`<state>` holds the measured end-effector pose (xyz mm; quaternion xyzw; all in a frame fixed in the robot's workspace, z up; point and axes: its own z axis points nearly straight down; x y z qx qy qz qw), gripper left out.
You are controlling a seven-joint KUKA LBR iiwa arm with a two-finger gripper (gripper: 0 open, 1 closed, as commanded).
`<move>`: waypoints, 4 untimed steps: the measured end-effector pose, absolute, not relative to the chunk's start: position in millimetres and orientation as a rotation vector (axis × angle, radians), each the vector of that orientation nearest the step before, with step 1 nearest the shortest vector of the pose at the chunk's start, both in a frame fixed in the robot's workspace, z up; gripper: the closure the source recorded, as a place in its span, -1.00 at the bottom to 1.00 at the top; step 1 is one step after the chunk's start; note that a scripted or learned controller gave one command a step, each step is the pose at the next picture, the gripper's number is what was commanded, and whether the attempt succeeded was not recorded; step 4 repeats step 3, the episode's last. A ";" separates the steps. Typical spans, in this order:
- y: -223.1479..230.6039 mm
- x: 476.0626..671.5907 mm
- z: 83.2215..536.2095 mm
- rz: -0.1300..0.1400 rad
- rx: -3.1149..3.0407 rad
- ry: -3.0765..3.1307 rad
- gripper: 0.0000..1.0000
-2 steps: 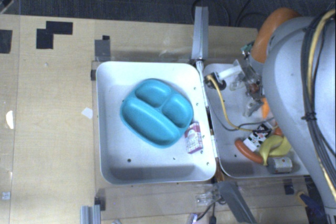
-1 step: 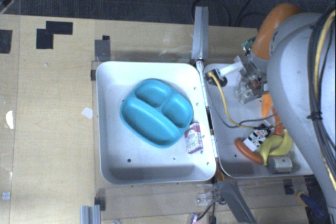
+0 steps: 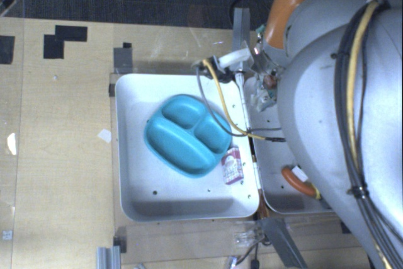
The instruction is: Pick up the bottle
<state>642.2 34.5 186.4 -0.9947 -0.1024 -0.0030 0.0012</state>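
Bench [image 3: 63, 135] — two white bins [image 3: 135, 198] side by side.

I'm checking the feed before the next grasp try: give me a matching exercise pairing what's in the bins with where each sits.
Things:
1. bottle
2. blue divided tray
3. orange curved object

Places:
A. middle of the left bin
B. right bin, beside the arm
C. left bin, near its right wall, touching the tray's edge

Pairs: 1-C, 2-A, 3-B

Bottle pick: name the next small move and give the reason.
Probably move the arm out over the left bin toward its right wall. The bottle lies there on its side, tight against the blue divided tray, while the arm sits over the right bin, away from the bottle.
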 end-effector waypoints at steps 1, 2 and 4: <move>32.7 641.9 185.8 -0.007 -3.124 -0.317 -1.00; -66.8 652.7 185.2 -0.003 -3.115 -0.411 -1.00; -106.6 654.7 133.7 -0.003 -3.125 -0.324 -1.00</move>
